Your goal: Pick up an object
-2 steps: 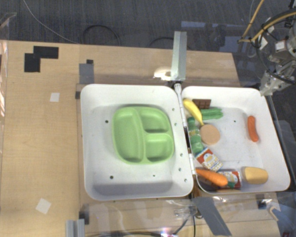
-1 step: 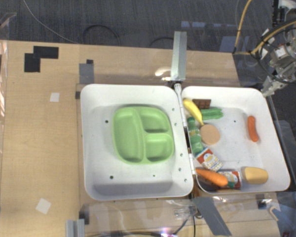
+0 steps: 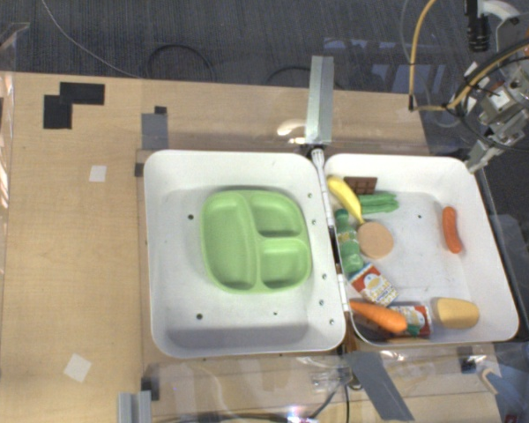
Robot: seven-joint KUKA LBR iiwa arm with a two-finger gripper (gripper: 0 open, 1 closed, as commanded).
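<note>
The right bin (image 3: 423, 170) holds several toy foods. A yellow banana (image 3: 345, 198), a brown block (image 3: 361, 184) and a green vegetable (image 3: 378, 204) lie at its far left. Below them sit a round tan disc (image 3: 376, 241), a green piece (image 3: 350, 256), a small printed packet (image 3: 371, 283) and an orange carrot (image 3: 378, 317). A red sausage (image 3: 451, 229) lies alone at the right, and a tan bread piece (image 3: 456, 312) is at the near right corner. My gripper (image 3: 487, 144) hangs above the bin's far right corner, apart from every object and with nothing seen in it.
The left bin (image 3: 172, 315) carries a green divided plate (image 3: 254, 241). A metal post (image 3: 320, 100) stands behind the seam between the bins. Cables (image 3: 423, 33) loop above the arm at the upper right. Wooden bench (image 3: 62, 263) stretches to the left.
</note>
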